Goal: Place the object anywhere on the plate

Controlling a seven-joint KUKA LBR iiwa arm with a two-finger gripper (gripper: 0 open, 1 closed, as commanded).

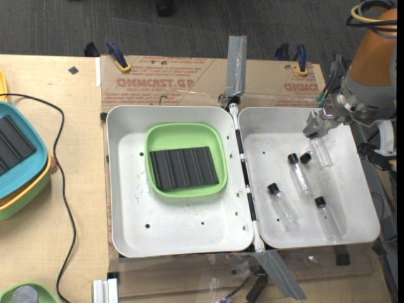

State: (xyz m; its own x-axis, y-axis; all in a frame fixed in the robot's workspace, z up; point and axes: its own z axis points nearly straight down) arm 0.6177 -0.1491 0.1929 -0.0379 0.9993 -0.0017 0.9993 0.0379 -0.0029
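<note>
Camera view: wooden bench (50, 245), grey carpet (202, 11), possibly chair casters.

Bright even overhead light, soft shadows, sharp.

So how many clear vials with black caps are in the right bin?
4 vials: one upper middle, one top right near the gripper, one lower left, one lower right. None looks hidden.

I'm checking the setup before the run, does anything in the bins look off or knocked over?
Nothing looks damaged or spilled. The clear vials lie loose on their sides at mixed angles in the right bin; the green plate sits flat in the left bin.
</note>
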